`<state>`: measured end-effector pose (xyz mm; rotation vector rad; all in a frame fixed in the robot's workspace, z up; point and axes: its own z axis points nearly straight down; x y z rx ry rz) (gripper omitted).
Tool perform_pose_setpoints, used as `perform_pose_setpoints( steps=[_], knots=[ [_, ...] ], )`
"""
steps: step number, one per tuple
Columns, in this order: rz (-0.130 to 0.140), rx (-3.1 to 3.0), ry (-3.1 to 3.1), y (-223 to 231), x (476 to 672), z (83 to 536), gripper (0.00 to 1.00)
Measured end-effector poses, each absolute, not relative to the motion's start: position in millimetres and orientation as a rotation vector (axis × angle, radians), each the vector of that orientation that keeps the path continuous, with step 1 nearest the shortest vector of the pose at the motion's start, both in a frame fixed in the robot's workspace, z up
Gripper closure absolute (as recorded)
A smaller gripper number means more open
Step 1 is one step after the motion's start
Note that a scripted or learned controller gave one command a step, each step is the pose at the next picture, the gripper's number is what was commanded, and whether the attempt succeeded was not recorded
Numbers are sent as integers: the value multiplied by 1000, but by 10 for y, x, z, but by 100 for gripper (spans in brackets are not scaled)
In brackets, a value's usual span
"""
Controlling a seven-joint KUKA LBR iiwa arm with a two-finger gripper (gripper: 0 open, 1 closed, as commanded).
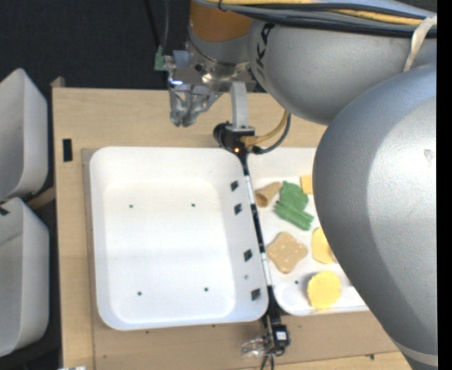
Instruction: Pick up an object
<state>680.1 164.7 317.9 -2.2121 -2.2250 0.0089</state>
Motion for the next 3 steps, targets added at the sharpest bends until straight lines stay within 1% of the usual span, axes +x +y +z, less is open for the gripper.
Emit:
perform_pose_setpoints(
  steps=[1,2,3],
  knots=[
    [-21,-2221,-2233,1907,6901,4346,100],
    [14,-2212,-2224,2224,6708,3277,100],
    [-7,-2217,-2230,2212,6904,3734,100]
  ],
)
